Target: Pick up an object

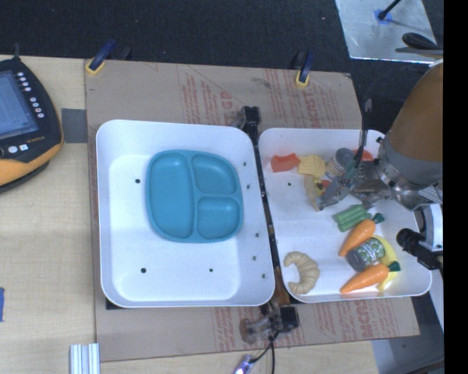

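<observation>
While the grey arm (421, 131) reaches in from the right, its gripper (335, 189) sits low in the right bin (285, 232), among the toys at the bin's upper middle. Whether the tool is parted or closed cannot be told, since its dark tip blurs into the clutter around it, and nothing can be seen clearly clamped in it. It lies just beside a yellow toy (313, 166) and close above a green toy (351, 217); contact with either cannot be judged.

Counted, the right bin holds one orange-red block (284, 163) near its upper left, the one yellow toy next to it, the one green toy, two carrots (357, 238) (366, 280) on the right side, one small dark bottle with a green label (366, 253) between those carrots, and one croissant (303, 271) at the lower left. One left bin (117, 279) holds a single blue divided plate (193, 195), lying flat near its middle.
</observation>
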You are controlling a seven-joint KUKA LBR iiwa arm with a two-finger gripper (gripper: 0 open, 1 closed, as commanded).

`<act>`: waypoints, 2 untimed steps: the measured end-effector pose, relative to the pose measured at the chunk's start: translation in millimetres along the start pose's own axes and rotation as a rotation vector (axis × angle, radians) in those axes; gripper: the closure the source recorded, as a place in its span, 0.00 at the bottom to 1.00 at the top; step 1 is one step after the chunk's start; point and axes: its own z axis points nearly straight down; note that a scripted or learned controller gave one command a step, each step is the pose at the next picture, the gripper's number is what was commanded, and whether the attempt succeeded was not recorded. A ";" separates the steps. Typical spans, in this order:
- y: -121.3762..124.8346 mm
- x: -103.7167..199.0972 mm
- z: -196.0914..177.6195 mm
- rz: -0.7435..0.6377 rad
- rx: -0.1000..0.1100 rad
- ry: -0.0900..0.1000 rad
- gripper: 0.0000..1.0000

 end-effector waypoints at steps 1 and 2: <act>19.3 -35.2 101.5 -0.001 -0.005 -0.004 0.00; 84.7 -14.0 101.3 0.000 -0.002 -0.001 0.00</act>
